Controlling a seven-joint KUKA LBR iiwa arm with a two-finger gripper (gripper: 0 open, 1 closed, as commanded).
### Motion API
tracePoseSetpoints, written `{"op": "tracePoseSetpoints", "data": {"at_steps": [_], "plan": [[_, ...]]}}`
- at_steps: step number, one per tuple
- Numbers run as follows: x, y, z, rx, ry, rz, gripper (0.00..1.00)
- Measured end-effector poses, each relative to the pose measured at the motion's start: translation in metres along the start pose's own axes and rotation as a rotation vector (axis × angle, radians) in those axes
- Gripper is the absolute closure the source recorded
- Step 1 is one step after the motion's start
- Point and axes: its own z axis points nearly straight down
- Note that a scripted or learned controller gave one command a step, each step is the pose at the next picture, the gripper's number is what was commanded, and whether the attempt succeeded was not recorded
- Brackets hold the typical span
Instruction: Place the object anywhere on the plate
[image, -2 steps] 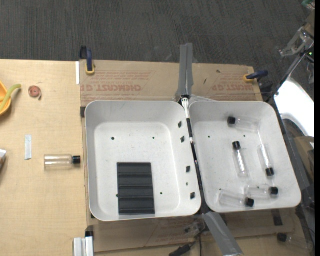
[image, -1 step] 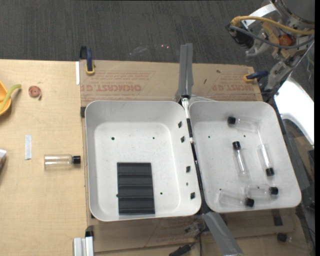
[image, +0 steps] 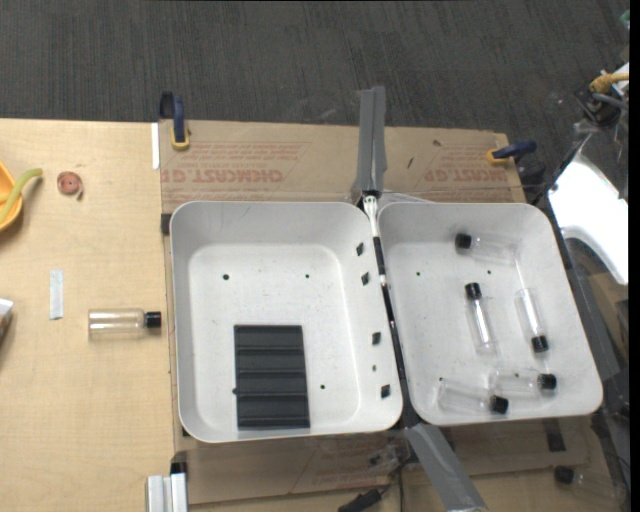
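A black ribbed plate (image: 270, 376) lies flat in the left white bin (image: 200, 300), towards its front. Several clear vials with black caps lie loose in the right white bin (image: 560, 290). One vial (image: 483, 246) is near the back, two more (image: 479, 316) (image: 529, 317) lie side by side in the middle, and others (image: 465, 398) (image: 522, 381) rest along the front wall. None of the vials touches the plate.
Another clear vial (image: 120, 320) lies on the wooden bench left of the bins. A yellow object (image: 10, 195), a small red disc (image: 68, 183) and a white strip (image: 56, 295) are at far left. Clamps (image: 175, 125) (image: 512, 152) hold the cardboard behind the bins.
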Motion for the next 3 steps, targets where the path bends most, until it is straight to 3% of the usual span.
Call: {"op": "tracePoseSetpoints", "data": {"at_steps": [1,2,3], "plan": [[-0.013,0.080,0.000,0.000,0.001,0.181,0.00],[0.031,0.021,0.000,0.000,0.002,0.182,0.00],[-0.081,0.027,0.000,0.000,0.001,0.064,0.00]]}}
